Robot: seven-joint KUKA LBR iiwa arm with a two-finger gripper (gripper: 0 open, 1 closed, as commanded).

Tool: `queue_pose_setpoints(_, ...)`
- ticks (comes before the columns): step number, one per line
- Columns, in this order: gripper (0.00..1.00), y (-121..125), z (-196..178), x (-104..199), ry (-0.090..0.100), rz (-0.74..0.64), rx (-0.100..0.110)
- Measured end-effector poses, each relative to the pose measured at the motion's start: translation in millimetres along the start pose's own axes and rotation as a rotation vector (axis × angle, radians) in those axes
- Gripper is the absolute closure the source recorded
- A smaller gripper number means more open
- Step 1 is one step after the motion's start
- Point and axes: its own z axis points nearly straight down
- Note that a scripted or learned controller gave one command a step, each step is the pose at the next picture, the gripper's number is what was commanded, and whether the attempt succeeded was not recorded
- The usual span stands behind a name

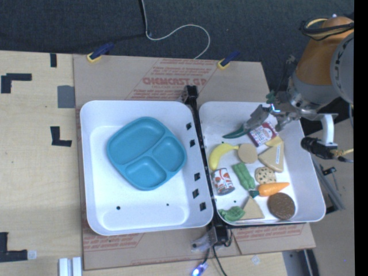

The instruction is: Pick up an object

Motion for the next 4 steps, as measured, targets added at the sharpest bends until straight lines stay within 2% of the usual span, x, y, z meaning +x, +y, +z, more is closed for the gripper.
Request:
queue_pose_setpoints(1,0.0,-17,-181,15,-0.003,-0.002,-0.018)
queue_pose_setpoints(2,1.0,-18,-180,15,-0.002,-0.001,-0.002)
queue_pose_setpoints(3,1.0,-73,-275,31,-0.001,-0.001,-0.012)
queue_pose_setpoints(4,1.0,-113,-344,61,0.0,-0.003,-0.009)
